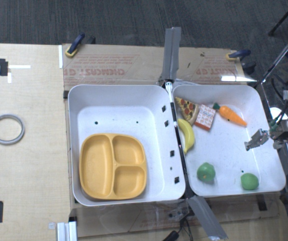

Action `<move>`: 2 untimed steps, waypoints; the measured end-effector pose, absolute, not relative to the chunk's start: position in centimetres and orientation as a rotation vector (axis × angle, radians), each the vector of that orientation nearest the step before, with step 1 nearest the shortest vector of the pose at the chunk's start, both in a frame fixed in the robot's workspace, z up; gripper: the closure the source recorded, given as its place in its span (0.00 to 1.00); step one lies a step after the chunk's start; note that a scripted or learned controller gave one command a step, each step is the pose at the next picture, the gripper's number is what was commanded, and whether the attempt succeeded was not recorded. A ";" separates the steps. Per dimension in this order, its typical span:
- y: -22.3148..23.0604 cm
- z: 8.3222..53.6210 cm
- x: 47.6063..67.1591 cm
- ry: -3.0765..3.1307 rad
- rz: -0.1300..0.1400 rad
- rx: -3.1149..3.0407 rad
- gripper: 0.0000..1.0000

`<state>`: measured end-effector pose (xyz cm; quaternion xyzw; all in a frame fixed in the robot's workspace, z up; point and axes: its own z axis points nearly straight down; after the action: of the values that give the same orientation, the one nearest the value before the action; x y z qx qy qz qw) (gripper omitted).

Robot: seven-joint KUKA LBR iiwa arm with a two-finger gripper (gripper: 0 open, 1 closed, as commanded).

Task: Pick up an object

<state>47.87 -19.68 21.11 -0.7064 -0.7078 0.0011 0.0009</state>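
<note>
The pale wooden worktop [28, 185] carries two shallow white plastic bins side by side, with brown cardboard [118, 67] laid under their far edge. The left bin [83, 104] holds a yellow plastic plate with three compartments [113, 165], lying flat toward its near left corner. The right bin [234, 154] holds the smaller things. A yellow banana [186, 134] lies along the bin's left wall. Just beyond it a flat pizza-slice toy [185, 106] touches a small red-and-white carton [205, 117] (the carton lies tilted, partly over the slice). An orange carrot with a green top [231, 114] lies near the carton, toward the far right of the bin. Two round green fruits rest near the front wall: one [206, 172] toward the left, the other [250, 181] toward the right corner, well apart from each other.

The arm's grey two-finger gripper [257, 139] reaches in over the right rim of the right bin, above bare floor between the carrot and the right-hand green fruit. Nothing sits between its fingers; how wide they stand I cannot tell.

On the worktop to the far left lies a grey roll of tape [6, 129].
</note>
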 end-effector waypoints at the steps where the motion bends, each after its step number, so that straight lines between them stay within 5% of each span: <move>1: -22.2 22.3 56.8 -2.079 0.003 -2.355 0.00; 2: -20.8 17.1 61.8 -2.034 0.004 -2.395 0.00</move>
<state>61.77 -20.76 17.08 -0.7622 -0.6473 0.0012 -0.0001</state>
